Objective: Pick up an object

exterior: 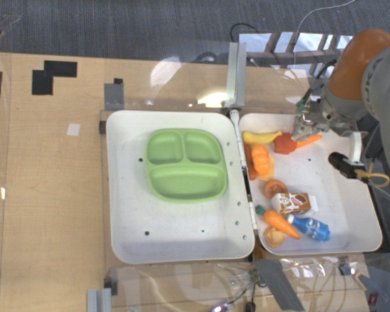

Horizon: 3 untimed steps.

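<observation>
My gripper [303, 129] hangs over the far end of the right bin [351, 200], coming down from the grey arm with the orange band [361, 60]. Directly under it lie a red block [284, 145] and a thin orange piece [311, 140] that pokes out to its right. Whether the gripper touches either one is unclear. A yellow banana [260, 136] lies just left of the red block. An orange pepper [262, 162] sits below the banana, against the bin's left wall.
Nearer the front of the right bin lie a brown round item [273, 188], a red-and-white packet [294, 203], a carrot [279, 222], a blue bottle [312, 228] and a small tan item [273, 238]. The left bin [127, 194] holds a green divided plate [185, 164].
</observation>
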Each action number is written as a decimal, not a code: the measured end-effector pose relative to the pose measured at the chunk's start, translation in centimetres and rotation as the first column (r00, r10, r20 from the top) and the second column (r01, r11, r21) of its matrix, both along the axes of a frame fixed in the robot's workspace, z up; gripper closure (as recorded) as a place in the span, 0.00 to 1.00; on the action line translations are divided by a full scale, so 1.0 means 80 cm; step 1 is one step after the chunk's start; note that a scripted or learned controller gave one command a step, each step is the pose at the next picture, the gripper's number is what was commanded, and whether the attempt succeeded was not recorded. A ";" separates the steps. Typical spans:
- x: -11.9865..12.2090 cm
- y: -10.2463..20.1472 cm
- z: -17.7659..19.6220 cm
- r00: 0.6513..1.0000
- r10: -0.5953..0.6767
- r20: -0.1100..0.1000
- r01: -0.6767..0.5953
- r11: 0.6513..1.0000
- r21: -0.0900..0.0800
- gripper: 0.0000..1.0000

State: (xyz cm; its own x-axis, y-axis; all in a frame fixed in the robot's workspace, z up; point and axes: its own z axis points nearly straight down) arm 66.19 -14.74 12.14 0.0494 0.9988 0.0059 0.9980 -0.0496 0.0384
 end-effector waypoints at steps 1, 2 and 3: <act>-0.001 0.001 -0.003 1.000 0.000 -0.004 0.000 1.000 0.001 0.00; 0.006 -0.018 -0.020 0.992 0.127 -0.025 -0.127 0.992 0.004 0.00; 0.011 -0.023 -0.021 0.957 0.286 -0.044 -0.287 0.958 0.000 0.00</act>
State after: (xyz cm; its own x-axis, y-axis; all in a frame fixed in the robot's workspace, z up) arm 67.04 -16.56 10.49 -0.2387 0.9711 0.0037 0.9711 0.2387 -0.0056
